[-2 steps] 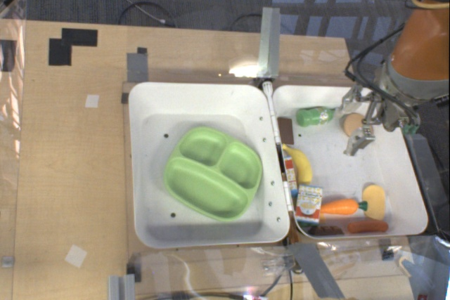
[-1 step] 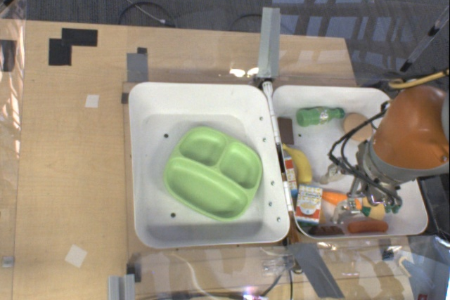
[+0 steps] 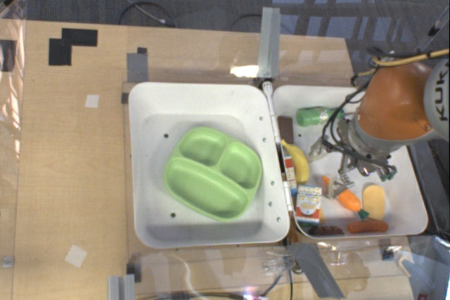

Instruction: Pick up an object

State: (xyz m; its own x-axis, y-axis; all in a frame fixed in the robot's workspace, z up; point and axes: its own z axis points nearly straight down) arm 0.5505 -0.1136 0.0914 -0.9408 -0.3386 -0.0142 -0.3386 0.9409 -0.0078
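plate in left bin | banana, carton in right bin

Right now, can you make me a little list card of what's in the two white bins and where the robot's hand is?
left bin: holds a green divided plate
right bin: holds the toy food
banana: by the right bin's left wall
green bottle: lying near the back
small carton: in front of the banana
carrot: beside a yellow piece
red piece: at the front edge
gripper: over the right bin, just above the carrot
fingers: too hard to see
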